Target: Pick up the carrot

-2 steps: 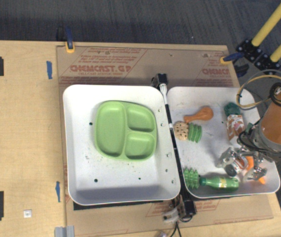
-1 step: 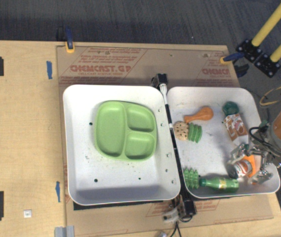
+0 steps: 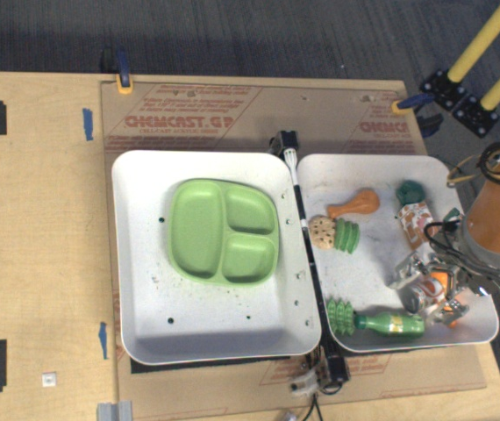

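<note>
Green bottle [image 3: 392,324] at bin's 6 o'clock; gripper [image 3: 432,289] low at 4 o'clock over something orange — possibly the carrot [image 3: 440,281] — finger state indiscernible, lift not yet done.

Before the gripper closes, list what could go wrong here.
1. The gripper sits low in the right bin's corner over something orange; whether that is the carrot is unclear.
2. The green bottle lies close beside it and may get bumped.
3. The bin wall nearby could block the approach.

A lime-green divided plate [image 3: 225,231] lay in the white left bin [image 3: 140,261]; the right bin [image 3: 368,178] held an orange drumstick [image 3: 356,204] and a green bottle [image 3: 392,324].
</note>
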Robot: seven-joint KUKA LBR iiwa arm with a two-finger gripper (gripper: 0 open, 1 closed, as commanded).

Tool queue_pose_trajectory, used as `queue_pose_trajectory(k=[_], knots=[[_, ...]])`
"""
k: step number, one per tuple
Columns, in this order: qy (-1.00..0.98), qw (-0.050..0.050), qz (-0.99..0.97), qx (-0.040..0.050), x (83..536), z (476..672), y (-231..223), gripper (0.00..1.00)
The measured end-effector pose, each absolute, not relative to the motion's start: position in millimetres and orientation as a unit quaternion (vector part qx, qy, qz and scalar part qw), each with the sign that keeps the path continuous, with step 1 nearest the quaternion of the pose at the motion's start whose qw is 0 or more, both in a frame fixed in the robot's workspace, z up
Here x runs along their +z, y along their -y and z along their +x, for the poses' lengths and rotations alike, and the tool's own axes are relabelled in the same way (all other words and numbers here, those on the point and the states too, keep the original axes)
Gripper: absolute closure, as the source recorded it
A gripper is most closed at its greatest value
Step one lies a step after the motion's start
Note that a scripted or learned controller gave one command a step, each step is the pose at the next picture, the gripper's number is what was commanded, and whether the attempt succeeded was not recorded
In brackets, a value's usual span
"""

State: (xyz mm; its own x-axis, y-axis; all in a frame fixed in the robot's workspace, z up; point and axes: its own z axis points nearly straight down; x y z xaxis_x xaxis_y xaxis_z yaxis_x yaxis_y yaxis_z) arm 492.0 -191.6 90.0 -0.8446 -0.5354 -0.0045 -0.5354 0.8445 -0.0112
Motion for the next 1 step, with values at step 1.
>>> queue_pose_trajectory(k=[1], knots=[[-0.917,0.005,-0.399,-0.0054,89.9,493.9,177.5,0.0]])
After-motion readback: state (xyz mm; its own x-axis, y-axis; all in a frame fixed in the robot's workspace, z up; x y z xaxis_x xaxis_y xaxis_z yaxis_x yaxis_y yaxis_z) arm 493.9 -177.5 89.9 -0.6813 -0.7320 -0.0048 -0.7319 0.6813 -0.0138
